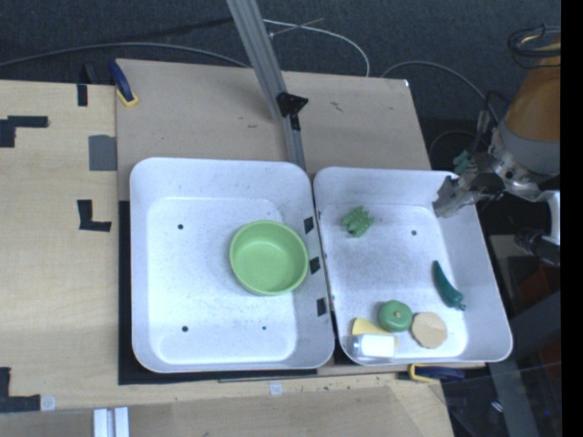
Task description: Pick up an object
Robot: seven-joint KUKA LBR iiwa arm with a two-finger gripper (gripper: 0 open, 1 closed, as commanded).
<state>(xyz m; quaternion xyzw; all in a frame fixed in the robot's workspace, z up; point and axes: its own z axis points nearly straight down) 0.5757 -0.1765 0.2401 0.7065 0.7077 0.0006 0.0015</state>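
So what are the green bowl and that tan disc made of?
The bowl looks like moulded plastic: even light green, smooth, with a soft sheen and a thick rounded rim. The tan disc in the right bin looks matte, with a pale face and browner edge. That suggests toy food in plastic or foam, though wood is possible; too small to tell.

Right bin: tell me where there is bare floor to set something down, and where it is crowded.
The right bin has bare floor across its middle, bordered by the small green piece toward the back, the dark green item on the arm's side and the front cluster. It is crowded at the front edge: the green round piece, tan disc, yellow piece and white block sit packed together.
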